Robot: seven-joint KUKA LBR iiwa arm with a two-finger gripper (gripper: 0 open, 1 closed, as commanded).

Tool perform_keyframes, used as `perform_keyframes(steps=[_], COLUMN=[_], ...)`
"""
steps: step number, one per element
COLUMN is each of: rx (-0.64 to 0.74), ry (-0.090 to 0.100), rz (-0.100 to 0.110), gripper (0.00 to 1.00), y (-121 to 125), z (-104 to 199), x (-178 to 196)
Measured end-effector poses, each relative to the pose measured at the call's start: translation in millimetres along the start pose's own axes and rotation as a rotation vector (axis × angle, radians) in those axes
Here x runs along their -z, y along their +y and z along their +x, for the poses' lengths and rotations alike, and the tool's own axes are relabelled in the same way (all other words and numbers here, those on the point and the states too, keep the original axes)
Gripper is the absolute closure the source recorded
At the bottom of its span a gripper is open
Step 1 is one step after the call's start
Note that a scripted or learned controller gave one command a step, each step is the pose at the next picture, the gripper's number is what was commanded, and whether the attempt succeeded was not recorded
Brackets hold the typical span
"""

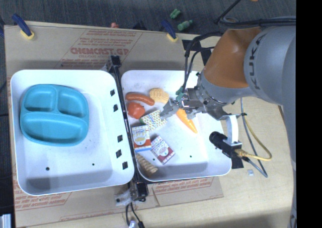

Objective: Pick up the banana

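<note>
A KUKA arm's gripper hangs low over the right-hand bin, among a clutter of toy food; whether it is open or closed, or has hold of anything, cannot be told from this angle. The likeliest banana, a pale yellow piece too blurred to name with certainty, lies just ahead of the gripper and slightly toward the bin's back wall, close to it but apart. An orange carrot lies right at the gripper, on the arm's side, and a patterned box sits just ahead of the gripper on the near side. The risk is a wrong catch: a descent from here could close on the carrot rather than the yellow piece. A reddish sausage lies touching or nearly touching the yellow piece on its far side from the gripper, so a sideways nudge could push both along or pinch the two together.
</note>
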State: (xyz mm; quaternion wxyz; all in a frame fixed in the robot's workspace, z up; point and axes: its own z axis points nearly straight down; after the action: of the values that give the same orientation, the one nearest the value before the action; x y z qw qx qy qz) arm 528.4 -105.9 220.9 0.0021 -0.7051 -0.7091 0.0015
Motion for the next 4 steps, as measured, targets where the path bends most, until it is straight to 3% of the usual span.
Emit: perform_keyframes(steps=[1,2,3,4], rx=[-0.016,-0.209,-0.039,-0.054], ry=[0.000,-0.001,-0.001,0.000], rz=[0.001,0.000,-0.002,0.001], gripper=[0.00,0.00,0.00,0.00], y=[-33.7,21.4,-24.0,-4.4], z=[78.7,110.3,33.8,91.2], x=[-30.2,-29.6,36.0,-30.4])
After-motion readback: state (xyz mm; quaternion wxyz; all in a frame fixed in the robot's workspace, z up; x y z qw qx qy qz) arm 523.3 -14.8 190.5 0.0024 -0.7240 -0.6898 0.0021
